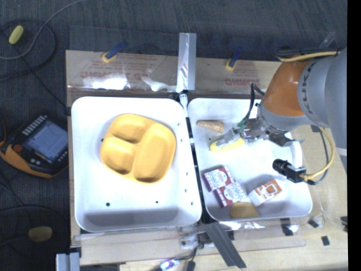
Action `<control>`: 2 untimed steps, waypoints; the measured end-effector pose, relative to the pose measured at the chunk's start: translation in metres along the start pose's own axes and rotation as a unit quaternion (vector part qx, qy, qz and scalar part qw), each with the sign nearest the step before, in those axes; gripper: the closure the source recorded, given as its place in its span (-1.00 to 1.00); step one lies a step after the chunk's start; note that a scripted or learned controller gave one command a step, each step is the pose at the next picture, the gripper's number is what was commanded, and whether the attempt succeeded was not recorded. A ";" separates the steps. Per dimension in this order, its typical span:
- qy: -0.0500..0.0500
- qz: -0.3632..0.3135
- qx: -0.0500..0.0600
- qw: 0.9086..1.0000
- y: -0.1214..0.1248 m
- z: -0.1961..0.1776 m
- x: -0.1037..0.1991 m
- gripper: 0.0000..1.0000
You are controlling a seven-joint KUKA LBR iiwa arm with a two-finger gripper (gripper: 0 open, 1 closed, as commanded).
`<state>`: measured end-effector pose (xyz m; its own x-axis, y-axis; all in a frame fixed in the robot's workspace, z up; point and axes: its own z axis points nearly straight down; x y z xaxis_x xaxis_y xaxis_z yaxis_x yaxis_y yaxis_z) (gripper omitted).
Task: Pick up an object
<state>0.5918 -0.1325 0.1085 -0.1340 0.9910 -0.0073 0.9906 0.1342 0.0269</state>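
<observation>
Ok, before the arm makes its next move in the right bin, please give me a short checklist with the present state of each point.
1. End effector is over the right bin: ok.
2. A target is close: the yellow object lies just beside the end effector: ok.
3. Yellow object is between the fingers: cannot tell.
4. Neighbours are apart from the target: the tan piece and the red-and-white packets lie clear of it: ok.
5. Left bin plays no part: the yellow divided tray sits there, away from the arm: ok.
</observation>
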 end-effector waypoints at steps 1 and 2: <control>0.000 0.047 -0.002 0.999 0.034 0.007 -0.007 -1.00; -0.002 0.015 -0.003 1.000 0.061 0.006 0.023 -1.00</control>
<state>0.6497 -0.1010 0.1035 -0.1047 0.9944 -0.0111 0.9939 0.1050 0.0336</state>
